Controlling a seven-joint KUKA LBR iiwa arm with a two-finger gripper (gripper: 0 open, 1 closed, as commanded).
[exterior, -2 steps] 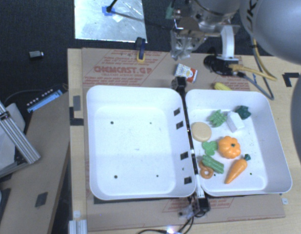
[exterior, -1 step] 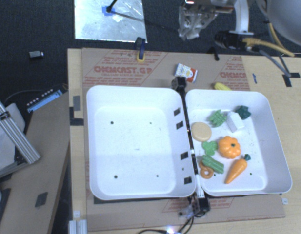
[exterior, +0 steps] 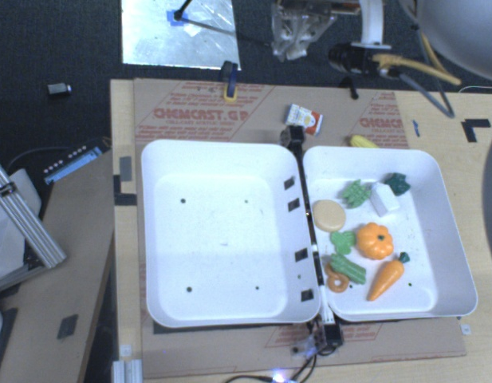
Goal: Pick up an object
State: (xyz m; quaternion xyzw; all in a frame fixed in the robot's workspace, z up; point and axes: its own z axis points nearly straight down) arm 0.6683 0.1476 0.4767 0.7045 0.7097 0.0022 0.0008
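Evidently nothing is picked yet: gripper (exterior: pixel 297 42) hangs high beyond the bins, fingers' state indeterminable, nothing seen in it. Pumpkin (exterior: pixel 374 241) and carrot (exterior: pixel 387 278) lie in right bin (exterior: pixel 449 214).

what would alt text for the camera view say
Two white bins sit side by side; the right bin holds toy food including a pumpkin and a carrot. The gripper hangs above the bench's far edge.

Two bins side by side, pumpkin (exterior: pixel 374 241) in right bin (exterior: pixel 445 206), carrot (exterior: pixel 387 278) just before it, left bin (exterior: pixel 162 214) alongside
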